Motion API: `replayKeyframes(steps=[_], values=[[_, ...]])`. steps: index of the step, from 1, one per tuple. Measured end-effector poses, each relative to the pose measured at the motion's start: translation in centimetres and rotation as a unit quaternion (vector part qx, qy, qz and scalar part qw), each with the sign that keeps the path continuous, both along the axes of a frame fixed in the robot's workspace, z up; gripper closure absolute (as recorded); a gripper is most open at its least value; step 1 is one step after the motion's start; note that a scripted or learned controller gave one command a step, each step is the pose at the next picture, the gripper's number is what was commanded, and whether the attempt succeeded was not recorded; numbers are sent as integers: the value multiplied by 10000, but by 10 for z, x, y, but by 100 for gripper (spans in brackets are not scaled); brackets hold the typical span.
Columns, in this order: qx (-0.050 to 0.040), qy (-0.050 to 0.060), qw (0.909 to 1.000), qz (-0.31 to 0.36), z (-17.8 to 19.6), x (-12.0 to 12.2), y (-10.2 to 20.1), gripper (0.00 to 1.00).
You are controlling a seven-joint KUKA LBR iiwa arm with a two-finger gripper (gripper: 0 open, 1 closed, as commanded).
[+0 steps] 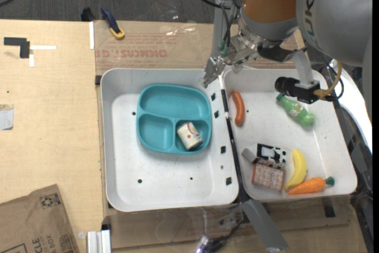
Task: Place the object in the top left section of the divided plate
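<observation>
hand (pixel 214 70) over the bins' divider, grip state can't tell. cup (pixel 189 135) sits bottom right of divided plate (pixel 155 105). risk: regrasp tips it, rolls.

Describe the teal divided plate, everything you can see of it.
The divided plate is teal, smooth and plastic-looking, a rounded square with raised rims. Ridges split it into one large section at the top and two smaller ones below. It lies flat in the left bin, slightly turned, nearer the bin's top right. A small white cup with red print lies tipped in the lower right section. The gripper hovers beyond its upper right corner.
</observation>
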State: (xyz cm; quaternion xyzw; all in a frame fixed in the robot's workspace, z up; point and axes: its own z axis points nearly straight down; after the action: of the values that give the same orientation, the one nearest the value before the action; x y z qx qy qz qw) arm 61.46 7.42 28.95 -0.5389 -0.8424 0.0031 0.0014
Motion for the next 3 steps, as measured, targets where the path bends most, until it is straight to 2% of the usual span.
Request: replayKeyframes(steps=[3], values=[[0,0,10000,0,0,0,0,0]])
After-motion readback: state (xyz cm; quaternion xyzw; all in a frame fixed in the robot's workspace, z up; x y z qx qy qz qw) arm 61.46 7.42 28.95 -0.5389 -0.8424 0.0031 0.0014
